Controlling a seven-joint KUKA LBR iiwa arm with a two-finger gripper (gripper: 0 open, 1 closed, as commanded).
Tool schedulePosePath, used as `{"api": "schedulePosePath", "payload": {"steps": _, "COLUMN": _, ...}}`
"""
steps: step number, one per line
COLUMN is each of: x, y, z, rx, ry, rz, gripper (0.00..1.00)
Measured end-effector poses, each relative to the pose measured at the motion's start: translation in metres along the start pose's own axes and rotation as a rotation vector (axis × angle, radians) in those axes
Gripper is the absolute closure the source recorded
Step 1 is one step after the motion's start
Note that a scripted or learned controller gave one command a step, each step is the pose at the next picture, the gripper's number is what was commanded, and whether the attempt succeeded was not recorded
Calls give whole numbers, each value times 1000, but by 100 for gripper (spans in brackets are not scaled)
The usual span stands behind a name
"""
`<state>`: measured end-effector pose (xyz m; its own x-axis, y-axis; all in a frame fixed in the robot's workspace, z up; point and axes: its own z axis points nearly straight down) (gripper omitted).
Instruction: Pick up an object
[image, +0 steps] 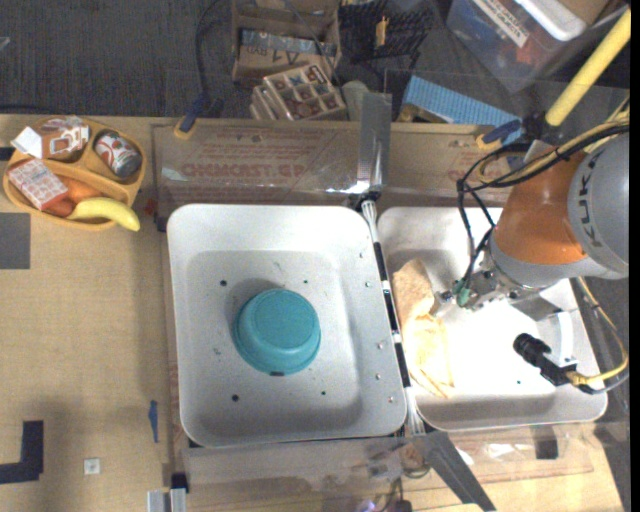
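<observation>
Far left on the bench, an orange tray (40, 205) of toy food with a yellow banana (108, 211). In the left white bin (200, 250) a round teal plastic bowl (279, 330) sits upside down near the middle. Over in the right white bin (500, 385), a crumpled pale yellow and tan cloth (420, 330) hugs the left wall. My gripper (465, 293) is low, just beside that cloth's right edge; whether I'm spread or closed, I cannot tell.
</observation>
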<state>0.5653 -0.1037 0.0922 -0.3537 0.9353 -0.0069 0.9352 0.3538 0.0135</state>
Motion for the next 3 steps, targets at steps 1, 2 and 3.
{"api": "schedulePosePath", "payload": {"steps": 1, "x": 0, "y": 0, "z": 0, "rx": 0, "ry": 0, "rz": 0, "gripper": 0}}
{"api": "schedulePosePath", "payload": {"steps": 2, "x": -27, "y": 79, "z": 1, "rx": -1, "ry": -2, "rz": -40, "gripper": 0}}
{"api": "schedulePosePath", "payload": {"steps": 3, "x": -28, "y": 81, "z": -11, "rx": -7, "ry": -2, "rz": -38, "gripper": 100}}
